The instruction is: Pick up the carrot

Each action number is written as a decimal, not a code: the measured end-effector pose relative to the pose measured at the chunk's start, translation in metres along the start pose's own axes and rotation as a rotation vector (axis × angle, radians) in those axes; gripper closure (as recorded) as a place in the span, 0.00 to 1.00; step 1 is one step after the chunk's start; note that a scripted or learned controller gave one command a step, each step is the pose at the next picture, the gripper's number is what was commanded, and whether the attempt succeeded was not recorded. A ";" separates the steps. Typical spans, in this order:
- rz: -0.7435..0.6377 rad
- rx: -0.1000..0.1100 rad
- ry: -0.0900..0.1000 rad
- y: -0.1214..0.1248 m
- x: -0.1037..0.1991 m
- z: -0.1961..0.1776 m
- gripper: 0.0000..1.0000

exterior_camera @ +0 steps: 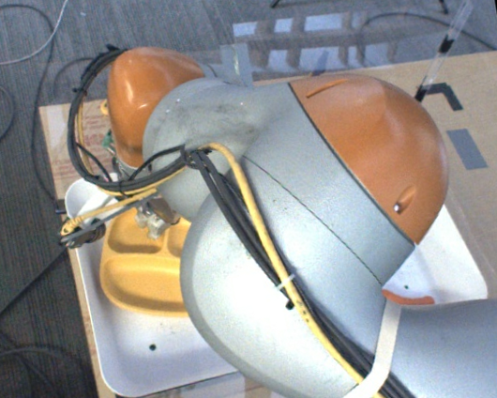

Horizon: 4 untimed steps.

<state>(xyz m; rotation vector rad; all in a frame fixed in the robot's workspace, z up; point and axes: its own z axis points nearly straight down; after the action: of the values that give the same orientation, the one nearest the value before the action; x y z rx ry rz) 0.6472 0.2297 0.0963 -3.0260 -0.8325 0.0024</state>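
The grey arm with its orange band (330,227) fills the near right and centre, black and yellow cables (257,249) running along its body. Just past its lower flank, a slim orange carrot (409,298) lies on the floor of the right-hand shallow white bin (456,266) — mostly hidden by the arm. Further left, the left-hand white bin (140,365) holds a large yellow curved plastic object (143,274). Above it the gripper (153,222) hangs at the wrist — whether open or closed I cannot tell. Beyond, the brown cardboard tabletop (475,106) meets dark carpet (195,2).
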 end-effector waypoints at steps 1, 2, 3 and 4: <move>0.293 -0.003 0.029 -0.024 -0.022 0.001 1.00; 0.276 -0.002 0.026 -0.024 -0.021 -0.006 1.00; 0.157 -0.009 0.012 -0.026 -0.031 -0.012 1.00; 0.157 -0.010 0.013 -0.026 -0.031 -0.012 0.00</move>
<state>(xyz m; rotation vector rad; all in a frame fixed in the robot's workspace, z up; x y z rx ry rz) 0.6069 0.2362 0.1081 -3.0885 -0.5940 -0.0209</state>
